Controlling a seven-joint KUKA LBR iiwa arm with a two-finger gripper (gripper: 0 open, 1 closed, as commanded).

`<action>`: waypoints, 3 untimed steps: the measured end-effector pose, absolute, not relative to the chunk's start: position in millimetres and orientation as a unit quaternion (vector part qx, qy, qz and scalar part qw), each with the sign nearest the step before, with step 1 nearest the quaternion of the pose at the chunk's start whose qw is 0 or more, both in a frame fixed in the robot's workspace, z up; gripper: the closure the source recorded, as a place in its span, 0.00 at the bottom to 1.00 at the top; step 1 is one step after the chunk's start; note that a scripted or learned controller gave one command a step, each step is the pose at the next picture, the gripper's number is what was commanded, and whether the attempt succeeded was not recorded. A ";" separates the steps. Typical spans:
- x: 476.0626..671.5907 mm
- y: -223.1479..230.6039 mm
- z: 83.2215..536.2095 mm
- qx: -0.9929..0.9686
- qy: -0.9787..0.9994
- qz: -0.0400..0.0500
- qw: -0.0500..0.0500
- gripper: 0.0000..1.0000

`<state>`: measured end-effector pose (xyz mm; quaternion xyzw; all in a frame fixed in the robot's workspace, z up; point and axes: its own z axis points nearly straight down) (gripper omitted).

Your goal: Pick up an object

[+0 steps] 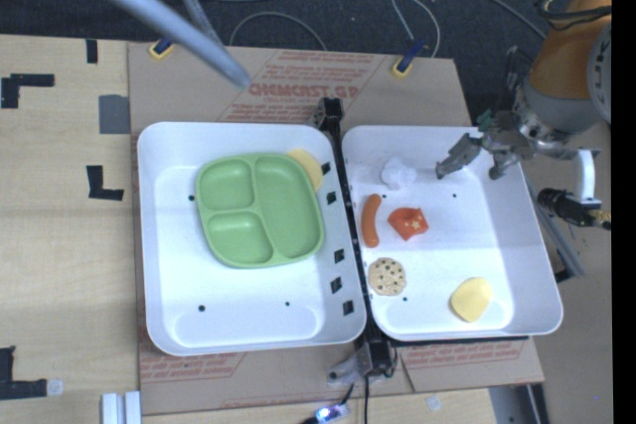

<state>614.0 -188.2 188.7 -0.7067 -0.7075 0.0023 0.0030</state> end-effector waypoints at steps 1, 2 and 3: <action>603.8 -183.3 137.7 -0.707 -0.708 0.002 0.003 0.00; 603.5 -182.6 84.6 -0.706 -0.708 0.001 0.000 0.00; 604.7 -182.6 98.4 -0.706 -0.708 0.000 -0.001 1.00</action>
